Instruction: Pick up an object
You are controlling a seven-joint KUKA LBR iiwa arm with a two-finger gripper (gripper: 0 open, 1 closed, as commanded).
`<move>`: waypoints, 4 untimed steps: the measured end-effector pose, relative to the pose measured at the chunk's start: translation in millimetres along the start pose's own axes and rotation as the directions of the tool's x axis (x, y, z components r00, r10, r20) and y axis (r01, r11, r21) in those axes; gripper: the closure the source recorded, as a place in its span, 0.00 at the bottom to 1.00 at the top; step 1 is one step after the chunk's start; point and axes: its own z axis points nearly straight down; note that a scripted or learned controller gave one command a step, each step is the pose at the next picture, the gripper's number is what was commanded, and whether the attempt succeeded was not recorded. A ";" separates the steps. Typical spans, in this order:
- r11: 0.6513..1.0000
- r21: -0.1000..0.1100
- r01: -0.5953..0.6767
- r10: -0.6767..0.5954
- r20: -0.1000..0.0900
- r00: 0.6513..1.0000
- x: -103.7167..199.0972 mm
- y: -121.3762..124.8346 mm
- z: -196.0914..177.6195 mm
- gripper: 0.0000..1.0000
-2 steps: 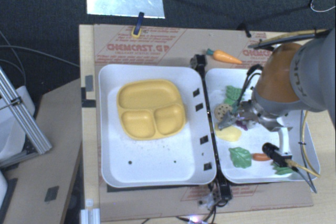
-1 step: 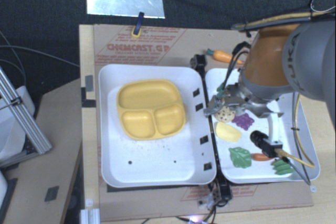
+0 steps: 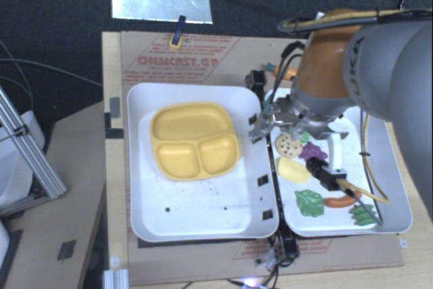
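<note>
Looming closest, the grey arm [image 3: 379,44] hangs over the right bin [image 3: 396,203], its tool's state impossible to tell, apparently mid-approach, so the next move calls for descending onto the cookie [image 3: 287,144] or yellow piece [image 3: 295,171] beneath.

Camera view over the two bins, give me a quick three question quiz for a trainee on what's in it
1. True or false: the yellow divided tray lies in the left bin.
2. Which item sits nearest the right bin's front edge? A) cookie B) green leaf C) purple piece
3. Fill in: the arm enters from the view's ____ side.

Key: 1 true; 2 B; 3 right.
</note>
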 end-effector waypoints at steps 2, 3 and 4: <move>1.000 0.003 0.003 -0.003 -0.001 1.000 62.5 18.8 11.2 0.00; 1.000 0.000 -0.001 0.001 0.000 1.000 57.7 20.4 0.1 1.00; 1.000 0.001 -0.009 0.009 0.002 1.000 29.6 46.3 11.3 1.00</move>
